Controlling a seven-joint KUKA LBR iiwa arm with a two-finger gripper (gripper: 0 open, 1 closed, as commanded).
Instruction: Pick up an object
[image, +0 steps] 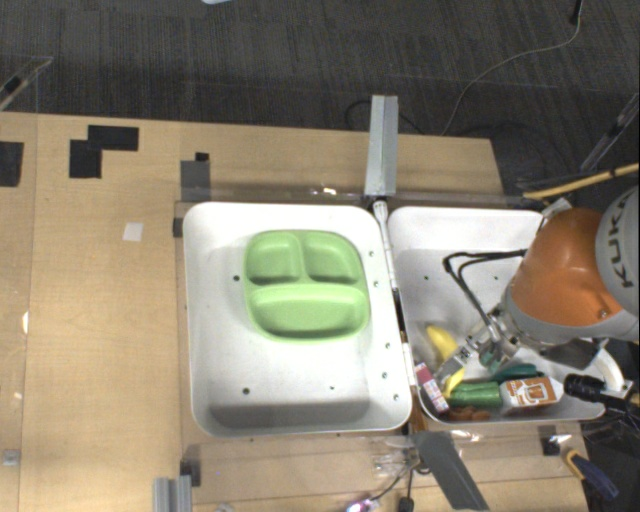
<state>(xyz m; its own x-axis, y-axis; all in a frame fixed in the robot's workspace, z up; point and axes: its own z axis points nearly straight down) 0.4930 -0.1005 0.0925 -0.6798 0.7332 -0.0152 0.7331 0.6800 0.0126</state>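
We see our claw (487, 348) low in the right bin (440, 235) beside a yellow banana (440, 341); its grip we cannot tell.

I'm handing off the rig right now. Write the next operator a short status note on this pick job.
End effector: low in the right bin, just above the pile at its near edge; finger state can't be judged from this view.
Things: yellow banana-like piece, green item and orange-and-white carton lie in the right bin. Green divided plate sits in the left bin.
Done: arm is down at the pile.
Left: nothing seen held; grasp and lift one thing.
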